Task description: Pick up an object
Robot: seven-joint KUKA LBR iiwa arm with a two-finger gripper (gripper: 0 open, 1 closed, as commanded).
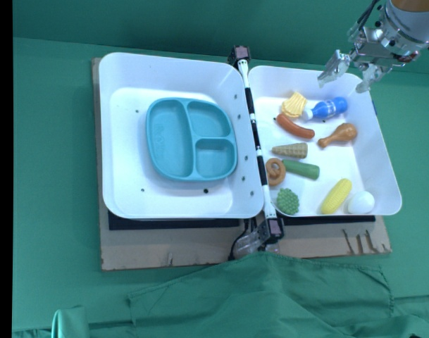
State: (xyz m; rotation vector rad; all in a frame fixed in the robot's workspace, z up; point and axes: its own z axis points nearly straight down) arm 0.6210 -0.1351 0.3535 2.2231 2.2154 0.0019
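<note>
My gripper hangs above the far edge of the right bin, its two fingers spread open with nothing between them. Just below it in the bin lies a blue and white bottle, next to a yellow ridged piece. Further toys lie in that bin: a red sausage, a brown drumstick, a waffle cone, a green cucumber, a pretzel, a corn cob, a white egg and a green broccoli-like piece.
The left bin holds a teal divided plate. A black and white bar runs between the two bins. Both bins rest on brown cardboard over green cloth, which is bunched up at the front.
</note>
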